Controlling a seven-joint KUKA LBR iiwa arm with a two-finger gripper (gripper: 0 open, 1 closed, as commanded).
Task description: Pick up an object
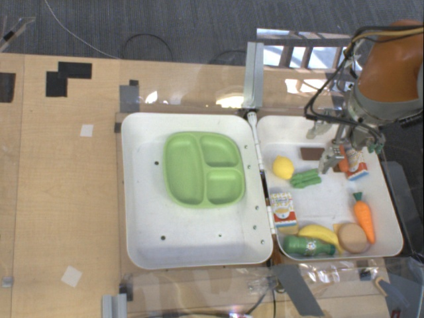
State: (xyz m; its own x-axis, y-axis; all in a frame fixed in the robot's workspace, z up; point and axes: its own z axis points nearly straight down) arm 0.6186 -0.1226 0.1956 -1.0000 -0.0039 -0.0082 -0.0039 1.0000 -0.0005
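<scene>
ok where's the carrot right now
In the right bin, the carrot lies near the right wall, just above the brown egg-shaped piece and below the end effector.

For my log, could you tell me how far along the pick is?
Done: the gripper is over the right bin. In hand: nothing visibly held. Left: gripping and lifting an item; the lemon, carrot and banana lie in the bin.

Plate (pixel 202 169) in left bin (pixel 142 237); carrot (pixel 364 219) in right bin (pixel 391 234).

The hand (pixel 339 156) partly hides a small carton (pixel 358 171).
</scene>
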